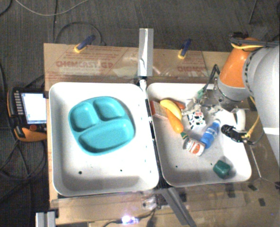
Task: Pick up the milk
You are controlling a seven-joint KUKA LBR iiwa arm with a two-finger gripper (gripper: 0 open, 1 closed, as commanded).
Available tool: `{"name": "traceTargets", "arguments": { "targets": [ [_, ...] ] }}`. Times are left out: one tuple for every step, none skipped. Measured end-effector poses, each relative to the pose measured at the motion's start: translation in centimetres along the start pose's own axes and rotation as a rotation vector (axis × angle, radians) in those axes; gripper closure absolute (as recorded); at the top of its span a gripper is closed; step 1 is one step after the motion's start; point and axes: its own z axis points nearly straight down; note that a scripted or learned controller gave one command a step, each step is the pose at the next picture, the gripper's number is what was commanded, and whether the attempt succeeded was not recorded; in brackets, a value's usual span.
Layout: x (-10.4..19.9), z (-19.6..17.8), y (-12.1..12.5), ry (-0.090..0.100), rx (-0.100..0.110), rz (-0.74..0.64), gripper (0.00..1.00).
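the milk [195, 120], a small white carton with black cow patches, sits in the right bin [178, 171], and the yellow banana [171, 108] serves as the landmark here. the carton lies just to the right of the banana and a little nearer the camera, close to its right end. the gripper [202, 101] hangs right of the banana too, on the far side of the carton, so the milk lies from the tool toward the near edge and a touch toward the banana. they look very close, perhaps touching, but nothing is seen between the fingers, and whether they stand apart or together cannot be told from this slant. the carton's long axis is hard to read; it seems tipped, leaning toward the banana.

counted: one milk carton, one banana, one orange carrot-like piece [175, 123] touching the banana's near side, one blue bottle [209, 134] right of the carton, one small red and white can [195, 147] below it, one dark green block [222, 168] well apart from the banana at the near right corner. two bins; the left bin [64, 174] holds one teal divided plate [101, 124]. one arm, so the choice of nearer arm does not arise.
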Motion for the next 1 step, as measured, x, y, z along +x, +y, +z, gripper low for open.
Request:
{"name": "traceTargets", "arguments": {
  "targets": [
    [-0.14, -0.78, 0.03, -0.005, 0.003, -0.002, 1.00]
  ]
}}
